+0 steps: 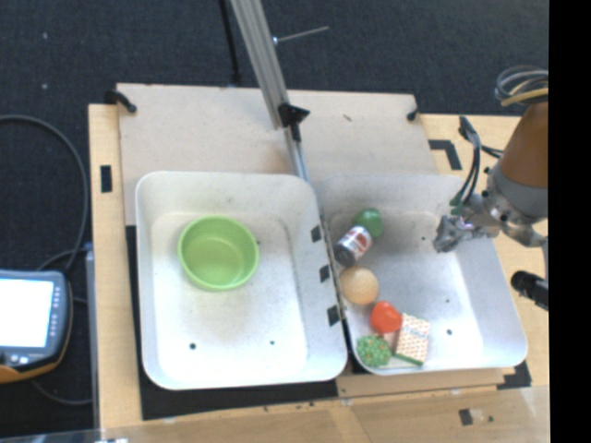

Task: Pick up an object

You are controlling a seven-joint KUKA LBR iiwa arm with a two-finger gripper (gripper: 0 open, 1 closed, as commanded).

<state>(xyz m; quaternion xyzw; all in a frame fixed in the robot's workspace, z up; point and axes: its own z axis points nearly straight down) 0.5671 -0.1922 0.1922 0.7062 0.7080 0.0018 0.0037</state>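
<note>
Candidate objects clustered along the left wall and near-left corner of the right bin [480,275]: green ball [371,221] farthest back, small can [354,243] on its side touching it, tan ball [359,286] just in front, then orange-red piece [386,317], patterned card packet [413,339] and leafy green item [374,350] crowded into the near corner. Nothing lifted.

Gripper [450,233] over the bin's far right part, well apart from every object, nothing visible between its parts; opening not discernible at this scale.

Likely failure modes, as judgement: round balls rolling away under an off-centre closure; can skidding or spinning on its curved side; jaw strike on the bin wall, given how tightly the objects hug it; double contact in the crowded corner, with neighbours pushed rather than grasped; flat packet too low for a secure hold.

Left bin [166,340], beside the right one: a single light-green bowl [219,252], upright, toward the back left.
</note>
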